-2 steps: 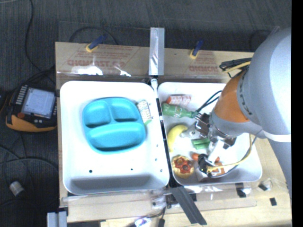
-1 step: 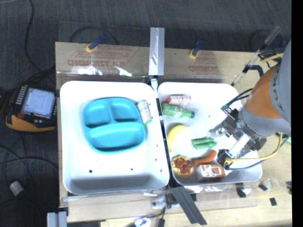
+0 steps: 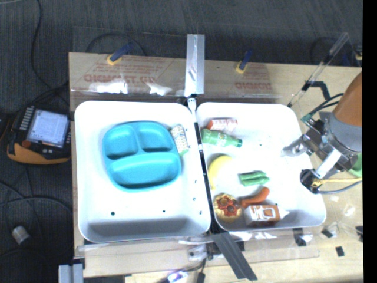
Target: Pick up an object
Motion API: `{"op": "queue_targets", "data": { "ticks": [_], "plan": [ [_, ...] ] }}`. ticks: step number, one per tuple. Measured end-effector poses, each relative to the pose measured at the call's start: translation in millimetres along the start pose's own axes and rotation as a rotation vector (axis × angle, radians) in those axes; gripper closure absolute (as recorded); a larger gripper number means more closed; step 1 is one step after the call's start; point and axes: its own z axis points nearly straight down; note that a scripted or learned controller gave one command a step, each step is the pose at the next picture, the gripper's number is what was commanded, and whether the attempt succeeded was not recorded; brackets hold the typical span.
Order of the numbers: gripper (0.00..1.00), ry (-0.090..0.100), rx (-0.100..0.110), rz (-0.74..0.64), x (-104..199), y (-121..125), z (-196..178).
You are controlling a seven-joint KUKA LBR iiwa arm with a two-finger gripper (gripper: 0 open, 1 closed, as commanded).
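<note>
While the jaws' state can't be told, a green bottle (image 3: 220, 138) lies sideways in the right bin (image 3: 277, 114).

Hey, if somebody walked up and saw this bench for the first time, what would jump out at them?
The big blue divided plate fills the middle of the left bin. The right bin holds a cluster of small toy foods along its left and near side: a green bottle, a yellow banana, a pizza slice and a small carton. The grey arm's tool sits at that bin's right edge.
</note>
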Motion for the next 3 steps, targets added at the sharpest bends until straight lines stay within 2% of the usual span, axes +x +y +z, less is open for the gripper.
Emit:
{"op": "queue_targets", "data": {
  "ticks": [1,2,3],
  "plan": [
    [1.0,-0.005,0.003,-0.003,0,-1,-8],
    [0.0,-0.006,0.003,-0.003,0,-1,-8],
    [0.0,0.002,0.004,0.04,41,-70,75]
  ]
}}
